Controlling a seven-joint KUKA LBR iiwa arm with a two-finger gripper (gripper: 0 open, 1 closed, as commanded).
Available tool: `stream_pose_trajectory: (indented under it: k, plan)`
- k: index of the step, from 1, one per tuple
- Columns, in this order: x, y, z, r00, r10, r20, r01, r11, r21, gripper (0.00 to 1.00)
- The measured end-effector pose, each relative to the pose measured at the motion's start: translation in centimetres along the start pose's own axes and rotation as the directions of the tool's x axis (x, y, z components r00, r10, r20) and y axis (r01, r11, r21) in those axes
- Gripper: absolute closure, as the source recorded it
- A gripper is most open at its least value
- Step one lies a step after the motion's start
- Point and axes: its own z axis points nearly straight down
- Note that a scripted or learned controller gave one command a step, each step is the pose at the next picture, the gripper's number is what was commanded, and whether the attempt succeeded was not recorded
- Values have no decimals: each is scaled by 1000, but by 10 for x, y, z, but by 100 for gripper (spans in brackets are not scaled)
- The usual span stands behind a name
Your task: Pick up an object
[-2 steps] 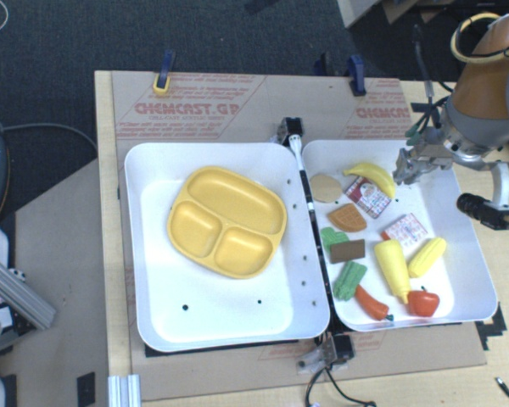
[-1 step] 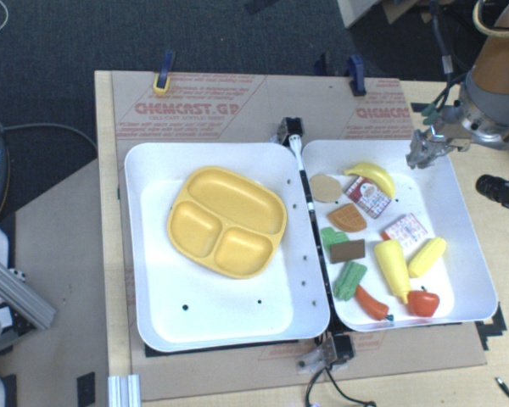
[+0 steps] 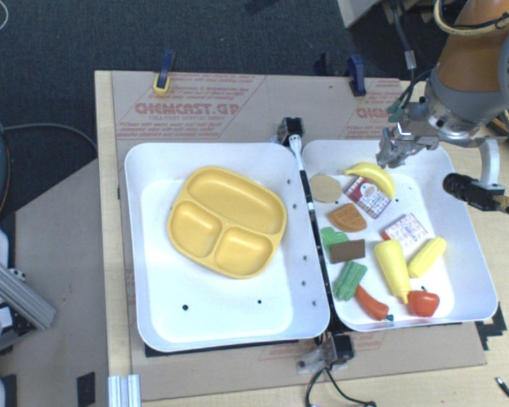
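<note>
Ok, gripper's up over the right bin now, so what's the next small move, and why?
Probably lower the gripper straight down toward the banana. It hangs above the far end of the right bin, just beside the banana, with nothing seen held, and the other toys crowd nearer the front.

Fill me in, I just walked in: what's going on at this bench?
A grey robot arm reaches in from the right, its gripper poised over the far end of the right bin, just above a toy banana. That bin holds a pile of toy foods. The left bin holds a yellow divided plate.
</note>
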Motion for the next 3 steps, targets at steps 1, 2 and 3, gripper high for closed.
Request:
stream_pose_trajectory:
  k: [1, 2, 3]
  plan:
    - [60, 5, 0, 1000, 0, 0, 0, 1000, 1, 100]
    - [110, -5, -6, 1000, 0, 0, 0, 1000, 2, 100]
    - [172, -14, 7, 1000, 0, 1, 0, 1000, 4, 100]
